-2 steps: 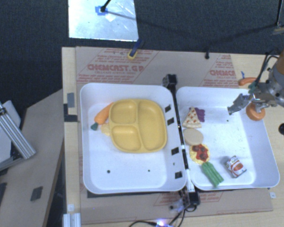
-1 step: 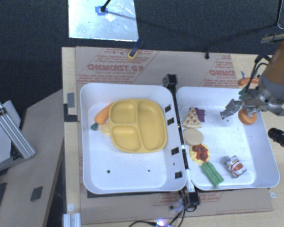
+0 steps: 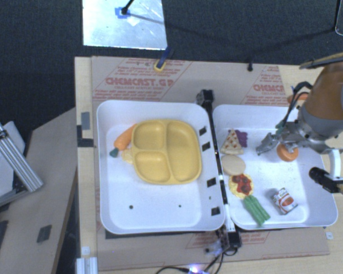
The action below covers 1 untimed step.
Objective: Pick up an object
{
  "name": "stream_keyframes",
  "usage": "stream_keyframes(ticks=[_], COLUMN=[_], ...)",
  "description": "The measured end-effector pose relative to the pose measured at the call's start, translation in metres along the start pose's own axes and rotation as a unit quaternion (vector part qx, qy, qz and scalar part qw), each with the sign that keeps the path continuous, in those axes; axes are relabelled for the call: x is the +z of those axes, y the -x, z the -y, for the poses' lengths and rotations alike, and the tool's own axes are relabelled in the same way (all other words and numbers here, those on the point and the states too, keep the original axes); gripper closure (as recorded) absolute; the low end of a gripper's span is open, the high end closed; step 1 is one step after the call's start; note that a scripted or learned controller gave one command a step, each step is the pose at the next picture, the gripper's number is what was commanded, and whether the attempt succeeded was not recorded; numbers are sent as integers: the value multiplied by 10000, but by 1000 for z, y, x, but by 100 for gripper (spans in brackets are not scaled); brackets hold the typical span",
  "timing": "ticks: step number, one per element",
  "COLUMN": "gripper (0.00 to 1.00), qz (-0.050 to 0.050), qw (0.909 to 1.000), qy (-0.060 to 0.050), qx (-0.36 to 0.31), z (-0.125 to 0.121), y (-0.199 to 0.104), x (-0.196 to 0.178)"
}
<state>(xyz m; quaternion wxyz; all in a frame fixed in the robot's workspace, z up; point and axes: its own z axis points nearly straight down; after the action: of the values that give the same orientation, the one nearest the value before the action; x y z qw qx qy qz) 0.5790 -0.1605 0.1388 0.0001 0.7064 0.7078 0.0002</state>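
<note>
Orange and round, the little toy (image 3: 287, 152) sits low in the right bin (image 3: 263, 114), right by my pincer (image 3: 272, 143) — I cannot tell if my pincer is wide or narrow — so nothing is picked up yet, and grabbing and lifting are left.

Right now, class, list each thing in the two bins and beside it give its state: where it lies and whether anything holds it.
Yellow divided plate: flat in left bin, compartments bare.
Toy carrot: lying against plate's left rim.
Pizza slice: flat, right bin.
Round cookie: flat, right bin.
Green vegetable: lying, right bin.
Small can: on its side.
Orange piece: below the gripper.
</note>
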Motion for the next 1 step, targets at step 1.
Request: stream_keyframes(ticks=[1], gripper=[0], qz=[-1], qw=[10000], qy=[3], qx=[0], z=[-1], y=[-1], x=[51])
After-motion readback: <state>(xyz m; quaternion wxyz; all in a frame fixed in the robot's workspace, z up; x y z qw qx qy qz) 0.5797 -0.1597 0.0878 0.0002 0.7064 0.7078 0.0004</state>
